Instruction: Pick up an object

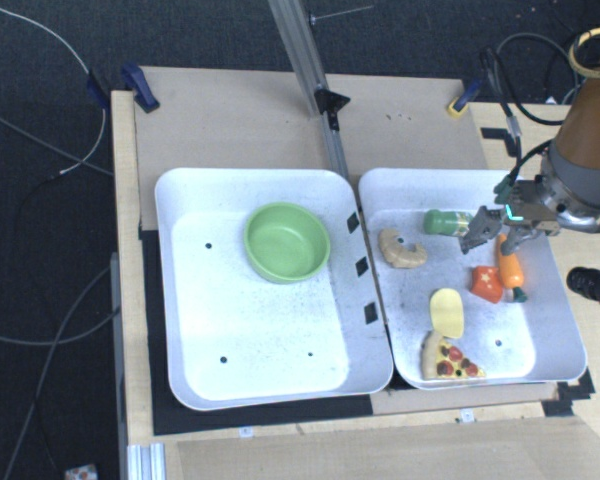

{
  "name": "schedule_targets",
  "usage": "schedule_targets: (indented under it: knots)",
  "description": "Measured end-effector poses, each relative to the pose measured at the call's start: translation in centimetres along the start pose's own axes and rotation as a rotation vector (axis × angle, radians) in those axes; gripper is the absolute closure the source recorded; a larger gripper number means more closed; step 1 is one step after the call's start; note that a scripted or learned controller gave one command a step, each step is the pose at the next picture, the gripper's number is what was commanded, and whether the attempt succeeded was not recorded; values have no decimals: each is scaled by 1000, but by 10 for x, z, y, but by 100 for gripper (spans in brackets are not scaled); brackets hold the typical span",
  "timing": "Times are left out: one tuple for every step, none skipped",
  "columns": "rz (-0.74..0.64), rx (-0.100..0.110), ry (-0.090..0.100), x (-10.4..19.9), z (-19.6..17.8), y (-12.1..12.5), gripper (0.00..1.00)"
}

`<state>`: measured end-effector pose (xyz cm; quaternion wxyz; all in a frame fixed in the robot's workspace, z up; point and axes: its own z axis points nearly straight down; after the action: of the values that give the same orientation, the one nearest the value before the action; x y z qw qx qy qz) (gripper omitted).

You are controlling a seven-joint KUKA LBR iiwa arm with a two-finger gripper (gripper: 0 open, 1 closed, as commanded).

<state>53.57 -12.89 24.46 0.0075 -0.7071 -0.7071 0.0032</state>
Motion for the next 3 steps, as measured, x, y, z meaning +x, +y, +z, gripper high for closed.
schedule_targets:
  knots:
    - [-1, -8, -1, 0, -4, 1, 0]
    - [2, -1, 0, -8, 44, 5, 0]
    - [1, -1, 1, -8, 89, 4, 0]
